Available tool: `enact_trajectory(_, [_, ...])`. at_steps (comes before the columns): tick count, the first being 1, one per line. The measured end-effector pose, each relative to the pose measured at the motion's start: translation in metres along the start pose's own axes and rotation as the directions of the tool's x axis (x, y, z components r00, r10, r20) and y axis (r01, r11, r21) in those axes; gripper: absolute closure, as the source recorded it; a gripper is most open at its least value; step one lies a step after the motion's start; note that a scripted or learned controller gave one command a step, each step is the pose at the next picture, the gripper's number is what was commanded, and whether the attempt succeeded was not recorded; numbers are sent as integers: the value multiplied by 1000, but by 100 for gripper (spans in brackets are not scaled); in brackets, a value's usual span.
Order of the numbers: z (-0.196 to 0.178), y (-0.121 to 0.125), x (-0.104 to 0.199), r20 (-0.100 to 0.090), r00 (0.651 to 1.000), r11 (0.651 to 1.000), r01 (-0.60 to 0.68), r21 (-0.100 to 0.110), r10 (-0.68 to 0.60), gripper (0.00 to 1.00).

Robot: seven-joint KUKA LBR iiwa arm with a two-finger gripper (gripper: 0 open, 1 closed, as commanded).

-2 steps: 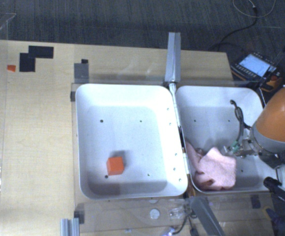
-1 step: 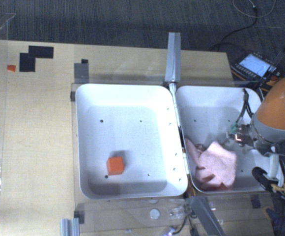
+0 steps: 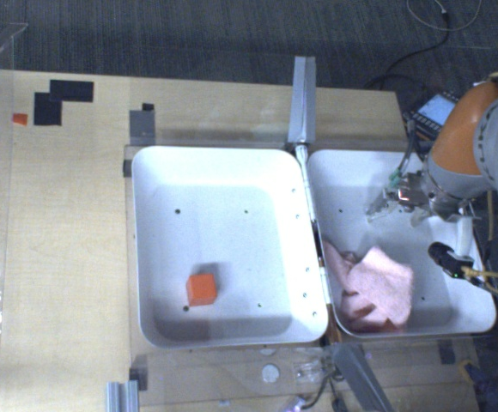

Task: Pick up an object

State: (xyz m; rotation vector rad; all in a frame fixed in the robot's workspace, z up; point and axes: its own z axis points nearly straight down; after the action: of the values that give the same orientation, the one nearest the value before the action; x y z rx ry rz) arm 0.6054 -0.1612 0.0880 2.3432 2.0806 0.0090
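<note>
An orange block (image 3: 202,289) lies in the left bin (image 3: 154,230), toward its near left part. A crumpled pink cloth (image 3: 376,287) rests in the right bin (image 3: 352,178), against its near left side by the divider. My gripper (image 3: 401,199) hangs over the far right part of the right bin, up and to the right of the cloth and apart from it. Nothing shows in it. The grey arm with its orange band (image 3: 464,140) comes in from the right.
A metal divider rail (image 3: 304,144) runs between the two bins. On the bench at the far left lie black blocks (image 3: 60,99) and a small orange piece (image 3: 20,119). A small dark block (image 3: 147,108) sits behind the left bin.
</note>
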Motion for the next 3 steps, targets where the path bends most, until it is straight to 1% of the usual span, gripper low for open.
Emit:
enact_trajectory(1, [-101, 25, -37, 2, 999, 999, -33, -1, 33, 0])
enact_trajectory(2, [-61, -79, -37, -1, 999, 999, 36, 6, -36, 0])
enact_trajectory(3, [-3, -83, 20, 1, 970, 970, 242, -4, -242, 0])
